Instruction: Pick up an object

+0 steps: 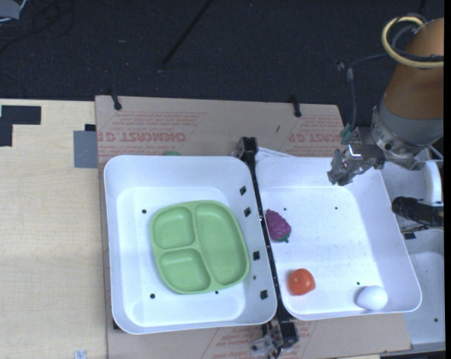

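Two shallow white plastic bins (135, 172) sit side by side on a brown cardboard sheet (210, 126). My metal gripper (347, 164) hangs over the top edge of the right bin, at the upper right, holding nothing. I cannot tell if it is apart or closed. Below it lie a purple bumpy toy (277, 225), a small red-orange ball (301, 281) and a white egg (372, 298). A green divided plate (199, 246) fills the left bin.

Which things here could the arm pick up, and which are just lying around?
For the job: purple object, orange-red object, white ball, all in the right bin; the hand hovers above its far edge.

Lying about: green divided tray in the left bin.
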Controlling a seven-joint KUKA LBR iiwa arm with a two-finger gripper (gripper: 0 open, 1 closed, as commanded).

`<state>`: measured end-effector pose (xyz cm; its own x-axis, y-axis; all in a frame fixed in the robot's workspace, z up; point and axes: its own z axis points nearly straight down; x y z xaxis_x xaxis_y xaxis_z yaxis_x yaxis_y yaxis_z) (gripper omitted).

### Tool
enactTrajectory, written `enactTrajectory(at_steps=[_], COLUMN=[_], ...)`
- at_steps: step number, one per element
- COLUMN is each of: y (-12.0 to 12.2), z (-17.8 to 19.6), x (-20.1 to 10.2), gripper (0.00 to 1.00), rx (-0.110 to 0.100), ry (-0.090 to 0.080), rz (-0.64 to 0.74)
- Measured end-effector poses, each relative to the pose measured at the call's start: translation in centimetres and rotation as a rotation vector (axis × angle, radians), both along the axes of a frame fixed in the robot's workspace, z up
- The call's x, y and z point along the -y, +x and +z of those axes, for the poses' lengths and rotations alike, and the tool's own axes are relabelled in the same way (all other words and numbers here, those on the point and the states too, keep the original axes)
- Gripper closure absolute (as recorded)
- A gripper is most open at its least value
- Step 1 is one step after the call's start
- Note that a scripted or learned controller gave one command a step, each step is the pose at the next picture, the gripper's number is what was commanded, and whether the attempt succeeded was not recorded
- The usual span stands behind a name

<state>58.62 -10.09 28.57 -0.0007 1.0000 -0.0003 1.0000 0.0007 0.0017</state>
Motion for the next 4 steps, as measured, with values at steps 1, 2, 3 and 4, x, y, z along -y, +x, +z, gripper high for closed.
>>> enactTrajectory(at_steps=[1, 2, 3, 4], y=[-0.5, -1.6, -3.4, -4.9], z=[-0.2, -2.3, -2.4, -4.5], x=[-4.9, -9.3, -15.0, -20.4], gripper=[1.0, 1.0, 1.0, 1.0], rx=[-0.005, -0.007, -0.007, -0.009], ry=[0.002, 0.001, 0.002, 0.002], rz=[0.003, 0.002, 0.004, 0.004])
